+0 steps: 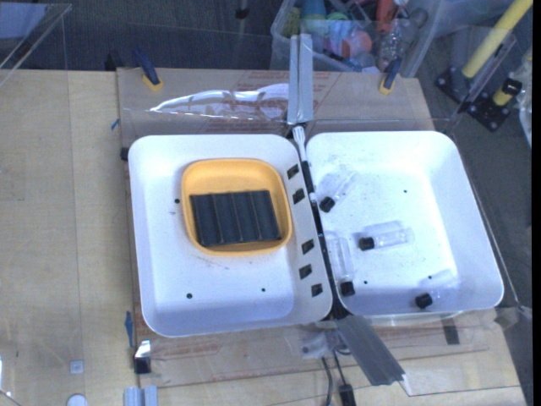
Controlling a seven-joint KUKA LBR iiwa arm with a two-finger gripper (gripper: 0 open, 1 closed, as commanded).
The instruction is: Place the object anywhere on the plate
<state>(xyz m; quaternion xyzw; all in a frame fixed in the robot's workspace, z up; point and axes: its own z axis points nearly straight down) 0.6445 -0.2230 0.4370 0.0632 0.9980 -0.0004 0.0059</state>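
A yellow rounded-square plate (232, 169) sits in the left white bin (161, 265), toward its upper middle. A black ribbed rectangular object (235, 217) lies flat on the plate, covering most of its lower half and reaching the plate's front rim.
The right white bin (444, 184) holds several clear plastic vials with black caps, among them one near the middle (385, 237), one by the divider (334, 187) and one at the front (433, 294). A ridge with black clips (304, 218) separates the bins. A clear box of toys (355, 15) stands behind the bench.
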